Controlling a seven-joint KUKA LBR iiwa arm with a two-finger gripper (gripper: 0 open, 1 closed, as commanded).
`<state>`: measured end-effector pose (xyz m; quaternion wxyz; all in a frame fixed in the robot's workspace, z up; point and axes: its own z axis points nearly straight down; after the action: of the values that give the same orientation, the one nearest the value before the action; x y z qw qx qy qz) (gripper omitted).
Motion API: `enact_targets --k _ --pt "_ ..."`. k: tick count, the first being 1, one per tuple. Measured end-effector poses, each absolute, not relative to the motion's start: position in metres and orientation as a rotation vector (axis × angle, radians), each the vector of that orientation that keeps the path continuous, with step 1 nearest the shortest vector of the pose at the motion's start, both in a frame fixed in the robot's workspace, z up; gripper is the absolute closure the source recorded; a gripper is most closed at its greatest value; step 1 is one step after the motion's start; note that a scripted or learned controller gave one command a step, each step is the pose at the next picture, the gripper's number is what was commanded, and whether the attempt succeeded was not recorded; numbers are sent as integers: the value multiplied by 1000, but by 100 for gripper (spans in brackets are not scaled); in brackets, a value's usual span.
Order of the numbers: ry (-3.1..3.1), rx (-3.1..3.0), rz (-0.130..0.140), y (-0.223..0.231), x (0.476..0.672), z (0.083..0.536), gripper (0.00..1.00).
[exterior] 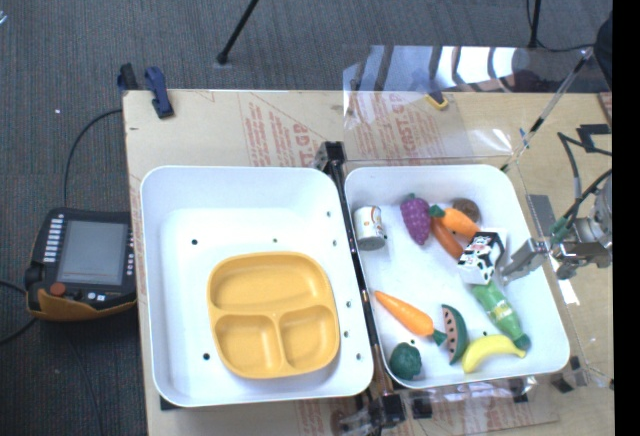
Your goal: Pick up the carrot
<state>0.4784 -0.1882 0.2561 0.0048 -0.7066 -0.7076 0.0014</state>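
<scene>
We cannot tell how the jaws stand, and with the carrot (405, 312) at 7 o'clock in the right bin (425, 269), they might snag the watermelon slice (455, 332) crowding its 4 o'clock side.

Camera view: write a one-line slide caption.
Gripper at the right bin's edge; carrot lies untouched among toy foods; yellow tray in the left bin.

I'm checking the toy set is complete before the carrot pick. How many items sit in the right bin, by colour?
Orange: 3, carrot, two more by the grapes
Green: 3, bottle, broccoli, watermelon slice
Purple: 1, grapes
Yellow: 1, banana
Silver: 1, can
Black-and-white: 1, carton
Brown: 1, round piece
Total: 11
</scene>
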Motion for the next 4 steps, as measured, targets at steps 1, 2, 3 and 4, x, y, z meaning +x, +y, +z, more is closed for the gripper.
enact_targets --k 1,2,3,4 --pt "-2186 -2234 8 -186 474 175 0" --pt "-2024 -2388 6 -118 496 85 0" --pt "-1859 -2522 9 -85 474 86 0" --pt "-1845 -2520 15 -85 472 94 100"
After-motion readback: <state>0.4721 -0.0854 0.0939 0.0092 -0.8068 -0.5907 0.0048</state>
